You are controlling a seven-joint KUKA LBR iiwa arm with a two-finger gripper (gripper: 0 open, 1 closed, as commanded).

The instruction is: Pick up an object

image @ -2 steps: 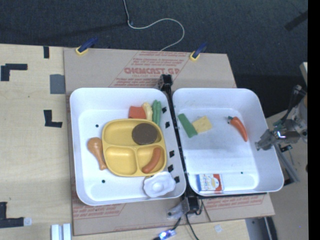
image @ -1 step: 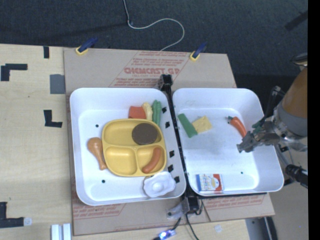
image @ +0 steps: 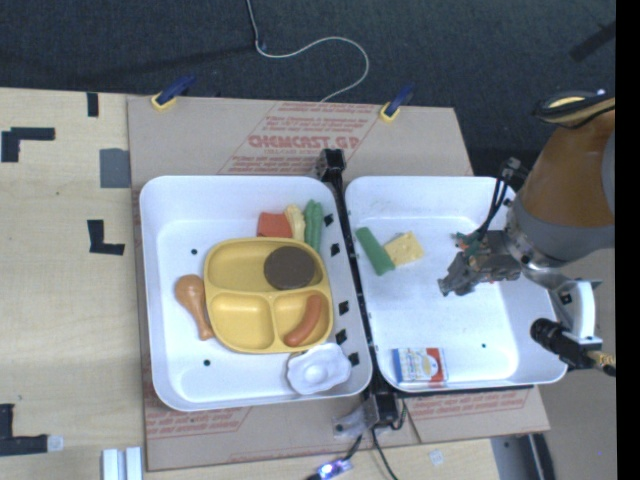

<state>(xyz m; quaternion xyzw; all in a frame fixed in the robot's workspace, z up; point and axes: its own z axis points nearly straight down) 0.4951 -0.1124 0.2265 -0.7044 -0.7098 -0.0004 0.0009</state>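
My gripper (image: 455, 281) hangs over the right bin (image: 500, 200), near its middle right, with the grey arm and orange band behind it at the right edge. A green stick (image: 376, 251) and a yellow cheese wedge (image: 404, 249) lie in the right bin's far left part, to the left of the gripper. A small white, blue and red carton (image: 417, 365) lies at the bin's front edge. I see nothing between the gripper's fingers.
The left bin (image: 165, 268) holds a yellow divided plate (image: 232, 318) bearing a brown patty (image: 291, 266) and a sausage (image: 308, 320). A drumstick (image: 193, 301), a white cup (image: 317, 371), and red, yellow and green pieces (image: 292, 222) lie around it. A black divider (image: 345, 258) separates the bins.
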